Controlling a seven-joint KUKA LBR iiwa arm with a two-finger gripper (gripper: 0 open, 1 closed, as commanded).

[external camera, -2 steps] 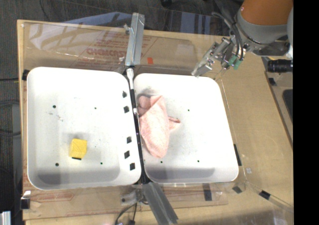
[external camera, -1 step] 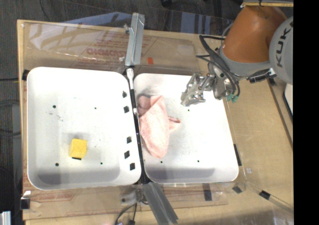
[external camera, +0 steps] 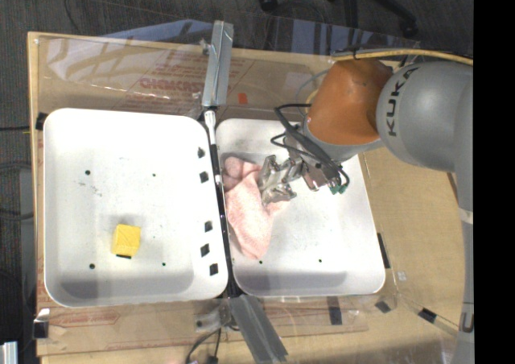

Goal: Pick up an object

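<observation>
Lying crumpled against the right bin's (external camera: 354, 274) left wall, a pink cloth (external camera: 245, 217) meets the gripper (external camera: 278, 185) at its upper edge; whether that gripper grasps it, I cannot tell. "KUKA" marks the grey arm (external camera: 426, 117). A yellow block (external camera: 126, 240) sits in the left bin (external camera: 64, 193).

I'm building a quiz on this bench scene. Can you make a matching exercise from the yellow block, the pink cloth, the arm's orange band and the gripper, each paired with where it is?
Things:
1. yellow block
2. pink cloth
3. orange band
4. gripper

Places:
A. over the right bin's upper edge
B. low over the cloth's upper part
C. left bin, lower area
D. right bin, against its left wall

Pairs: 1-C, 2-D, 3-A, 4-B
</observation>
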